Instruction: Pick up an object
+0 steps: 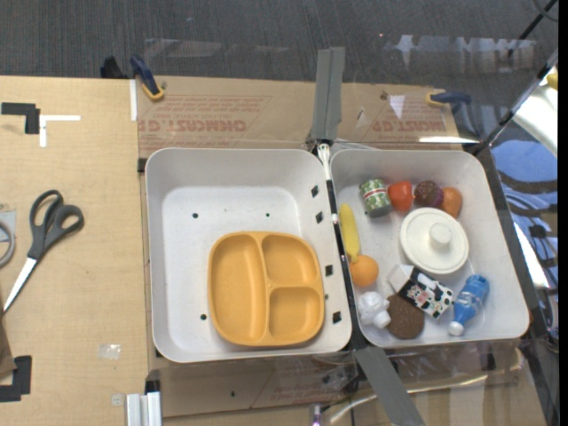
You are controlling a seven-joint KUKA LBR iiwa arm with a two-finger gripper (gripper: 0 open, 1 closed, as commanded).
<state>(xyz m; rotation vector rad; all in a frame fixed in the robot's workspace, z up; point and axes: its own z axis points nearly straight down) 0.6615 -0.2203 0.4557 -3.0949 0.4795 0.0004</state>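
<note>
The right bin (491, 202) holds several small objects. A green can (374, 197), a red tomato (401, 195), a dark purple fruit (428, 193) and an orange fruit (452, 202) line its far side. A white round lid (434, 240) sits in the middle. A yellow banana (350, 230) and an orange (364, 271) lie along the left wall. Near the front are a white crumpled item (373, 307), a brown cookie (406, 319), a black-and-white cow-print box (427, 295) and a blue bottle (469, 302).
The left bin (177, 238) holds a yellow divided plate (265, 287). Scissors (40, 233) lie on the bench at the far left. Blue clamps (146, 78) sit at the back edge. Cardboard lies under both bins.
</note>
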